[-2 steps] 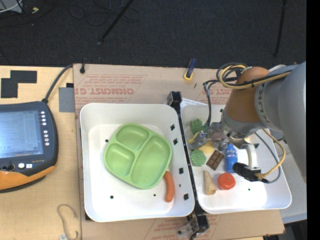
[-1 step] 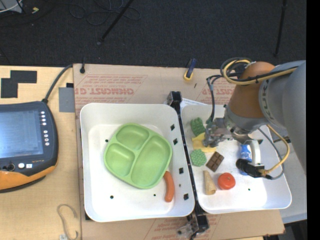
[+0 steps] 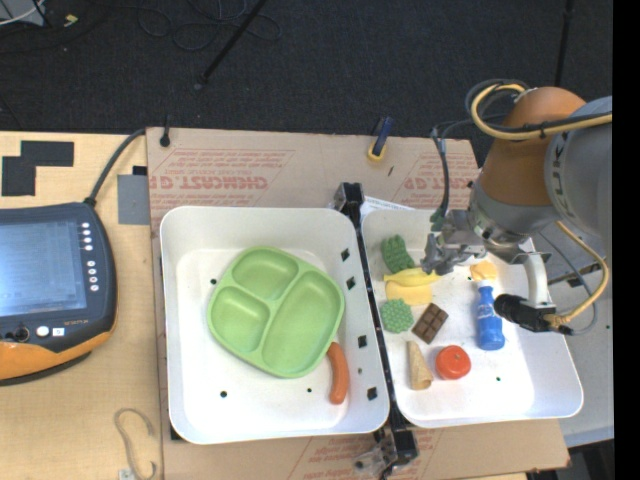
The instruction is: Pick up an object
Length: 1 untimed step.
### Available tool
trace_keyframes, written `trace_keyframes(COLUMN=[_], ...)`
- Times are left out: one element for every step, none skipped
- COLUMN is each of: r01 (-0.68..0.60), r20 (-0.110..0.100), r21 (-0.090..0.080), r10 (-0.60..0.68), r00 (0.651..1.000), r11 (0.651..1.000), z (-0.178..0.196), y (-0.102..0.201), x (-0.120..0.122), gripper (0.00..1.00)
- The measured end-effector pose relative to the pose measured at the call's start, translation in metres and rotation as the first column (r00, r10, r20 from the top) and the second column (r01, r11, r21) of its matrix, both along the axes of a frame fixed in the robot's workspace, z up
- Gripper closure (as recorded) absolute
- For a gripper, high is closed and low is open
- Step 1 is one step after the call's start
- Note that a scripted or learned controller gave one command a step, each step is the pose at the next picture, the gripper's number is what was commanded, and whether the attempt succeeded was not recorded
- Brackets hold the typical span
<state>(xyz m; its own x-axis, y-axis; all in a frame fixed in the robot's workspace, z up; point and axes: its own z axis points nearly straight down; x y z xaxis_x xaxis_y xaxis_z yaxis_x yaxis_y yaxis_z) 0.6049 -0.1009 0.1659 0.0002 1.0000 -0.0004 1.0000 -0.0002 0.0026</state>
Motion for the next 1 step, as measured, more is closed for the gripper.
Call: trace_keyframes(r01=[0.002], r20=[0.0], r21=[-0.001], r10=[-0.002], r00=[1.0], r11=[1.0], z=[0.0564], y=[-0.0102], x=[0.0007], gripper=[1.0])
